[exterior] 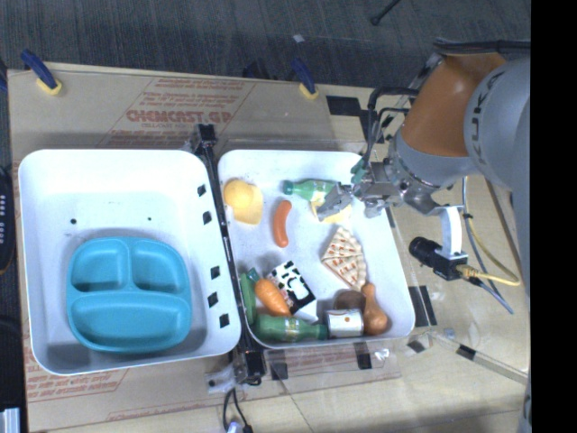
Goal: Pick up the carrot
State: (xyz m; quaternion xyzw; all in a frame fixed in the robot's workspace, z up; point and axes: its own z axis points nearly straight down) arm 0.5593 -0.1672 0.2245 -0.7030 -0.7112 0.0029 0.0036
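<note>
Jaw state is something you cannot read from this slanted overhead view: the gripper (347,197) sits low over the upper right part of the right bin (388,242), and its tip blends into a small yellow piece (332,207) lying just under it. You can see a green bottle (306,188) lying on its side just left of the gripper. Your carrot (270,296) lies well apart from there, near the bin's lower left corner, orange with a green top, wedged between a black-and-white block (293,282) and a second green bottle (288,328) along the lower wall. Elsewhere in that bin you have a yellow lemon (243,200), a red sausage (282,223), a waffle-patterned wedge (345,255) and a brown bottle-shaped toy (371,309). Look to the left bin (54,188) and you find a blue divided tray (131,293).
</note>
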